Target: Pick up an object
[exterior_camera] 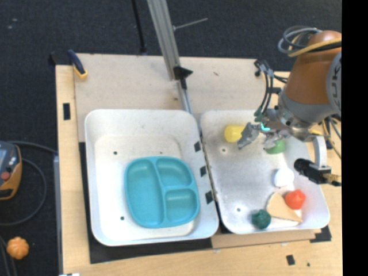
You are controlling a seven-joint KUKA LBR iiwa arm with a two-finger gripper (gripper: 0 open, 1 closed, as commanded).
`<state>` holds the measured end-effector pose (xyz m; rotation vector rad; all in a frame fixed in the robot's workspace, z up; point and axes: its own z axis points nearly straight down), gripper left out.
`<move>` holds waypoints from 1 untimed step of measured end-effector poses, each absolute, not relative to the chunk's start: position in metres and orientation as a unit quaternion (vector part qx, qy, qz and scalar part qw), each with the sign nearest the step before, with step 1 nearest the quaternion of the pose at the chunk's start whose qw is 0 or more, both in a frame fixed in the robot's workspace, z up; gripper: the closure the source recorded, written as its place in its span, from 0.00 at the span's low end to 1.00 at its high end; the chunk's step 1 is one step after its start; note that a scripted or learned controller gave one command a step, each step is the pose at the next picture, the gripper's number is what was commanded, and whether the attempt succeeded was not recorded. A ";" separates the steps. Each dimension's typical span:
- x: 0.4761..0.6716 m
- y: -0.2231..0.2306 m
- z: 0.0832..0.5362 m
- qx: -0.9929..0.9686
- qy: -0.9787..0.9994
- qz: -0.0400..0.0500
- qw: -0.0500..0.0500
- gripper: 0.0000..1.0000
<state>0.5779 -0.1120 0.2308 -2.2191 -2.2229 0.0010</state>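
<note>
The claw (257,135) hangs over the far end of the right bin (241,171), its fingers spread with nothing between them, just beside the yellow object (233,133) lying near that bin's far-left corner.

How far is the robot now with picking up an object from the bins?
Nothing looks picked up yet. The claw sits low in the right bin, next to the yellow object, so a grasp seems under way. The green object, white object and red object lie in the bin. Gripping and lifting are left.
</note>
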 end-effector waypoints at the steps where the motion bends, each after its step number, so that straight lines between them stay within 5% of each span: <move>1: 0.578 -0.112 0.231 -0.706 -0.708 0.000 0.000 0.00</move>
